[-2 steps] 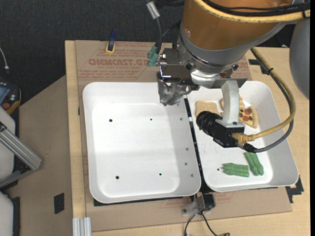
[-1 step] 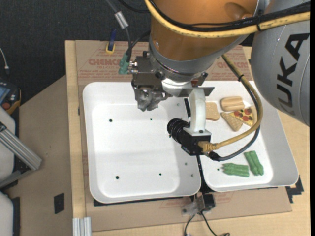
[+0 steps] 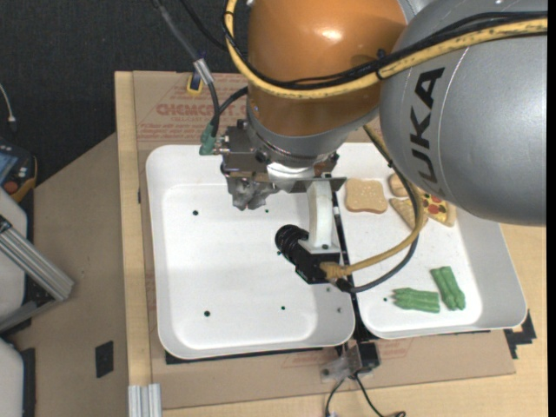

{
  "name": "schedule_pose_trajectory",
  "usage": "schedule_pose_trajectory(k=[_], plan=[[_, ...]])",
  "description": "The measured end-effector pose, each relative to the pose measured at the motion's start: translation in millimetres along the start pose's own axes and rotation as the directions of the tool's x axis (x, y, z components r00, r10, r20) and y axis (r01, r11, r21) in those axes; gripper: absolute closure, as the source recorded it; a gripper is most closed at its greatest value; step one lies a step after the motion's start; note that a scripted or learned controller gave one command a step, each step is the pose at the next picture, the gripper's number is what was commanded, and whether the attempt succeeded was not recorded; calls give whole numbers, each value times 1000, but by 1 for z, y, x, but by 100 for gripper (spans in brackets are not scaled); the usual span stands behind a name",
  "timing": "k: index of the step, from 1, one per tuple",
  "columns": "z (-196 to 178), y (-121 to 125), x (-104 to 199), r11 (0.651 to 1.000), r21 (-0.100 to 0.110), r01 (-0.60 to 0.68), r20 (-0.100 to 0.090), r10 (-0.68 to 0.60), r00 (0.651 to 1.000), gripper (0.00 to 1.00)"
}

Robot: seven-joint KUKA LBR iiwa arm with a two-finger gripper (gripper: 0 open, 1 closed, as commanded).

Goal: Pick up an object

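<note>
The right bin holds a tan toast slice at its far left. Beside it lies a yellow and red pizza-like piece, partly hidden by the arm. Two green bean-pod pieces lie near the front. My gripper hangs under the big orange wrist, over the far right part of the left bin, close to the divide between the bins. The arm's bulk hides much of it. Nothing shows beneath it but white bin floor.
Both bins rest on a cardboard sheet. A black connector with a yellow cable dangles from the wrist over the left bin's right edge. Cables loop around the orange wrist.
</note>
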State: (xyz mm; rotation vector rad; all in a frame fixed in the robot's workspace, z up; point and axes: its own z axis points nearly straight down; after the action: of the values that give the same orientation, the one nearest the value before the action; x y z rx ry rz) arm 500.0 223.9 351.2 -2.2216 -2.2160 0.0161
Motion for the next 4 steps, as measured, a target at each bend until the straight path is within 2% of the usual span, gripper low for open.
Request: schedule_pose_trajectory(k=[1,2,3,4], plan=[[63,26,0,1000,-1,0,-1,0,1000,100],[87,67,1,1000,-11,0,-5,0,1000,100],[112,14,1,1000,-2,3,-3,-3,1000,100],[100,17,2,1000,-9,-1,-6,0,1000,100]])
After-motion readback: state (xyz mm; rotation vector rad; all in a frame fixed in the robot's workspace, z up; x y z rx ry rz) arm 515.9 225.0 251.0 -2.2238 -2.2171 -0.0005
